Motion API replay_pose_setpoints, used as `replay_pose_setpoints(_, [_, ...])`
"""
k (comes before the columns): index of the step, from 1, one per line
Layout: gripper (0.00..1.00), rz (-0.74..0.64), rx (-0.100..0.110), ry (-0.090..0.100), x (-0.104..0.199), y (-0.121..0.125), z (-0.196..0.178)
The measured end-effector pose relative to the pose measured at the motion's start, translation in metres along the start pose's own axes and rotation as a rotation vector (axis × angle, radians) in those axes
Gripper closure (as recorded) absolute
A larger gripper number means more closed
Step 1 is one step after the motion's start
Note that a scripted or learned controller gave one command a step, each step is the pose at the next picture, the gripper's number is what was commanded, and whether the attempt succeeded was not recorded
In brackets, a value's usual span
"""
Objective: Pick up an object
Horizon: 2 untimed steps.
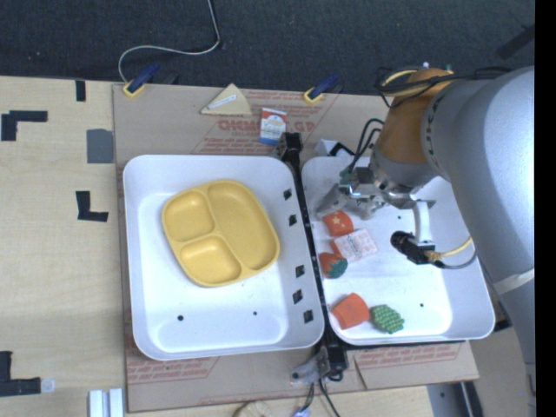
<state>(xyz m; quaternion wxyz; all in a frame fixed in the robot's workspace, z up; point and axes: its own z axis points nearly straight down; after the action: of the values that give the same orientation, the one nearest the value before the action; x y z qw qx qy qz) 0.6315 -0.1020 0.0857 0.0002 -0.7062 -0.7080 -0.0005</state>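
Hovering low over the right bin (469, 320), near its far-left corner, my fingers (347, 200) hang just above the orange toy (339, 223); whether they are open or closed I cannot tell. Nothing is lifted yet; the grasp and the raise remain.

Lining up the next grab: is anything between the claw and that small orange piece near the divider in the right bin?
Nothing visible does. The claw hangs just above the small orange piece, with bare white bin floor between them. The white packet lies touching the piece's lower right, not in the path.
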Motion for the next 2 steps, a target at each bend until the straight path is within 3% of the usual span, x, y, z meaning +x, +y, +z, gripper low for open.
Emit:
replay_pose_setpoints(1, [0.0,0.001,-0.003,-0.002,-0.008,-0.008,-0.001])
replay_pose_setpoints(2, [0.0,0.002,-0.003,-0.005,0.002,-0.017,0.0])
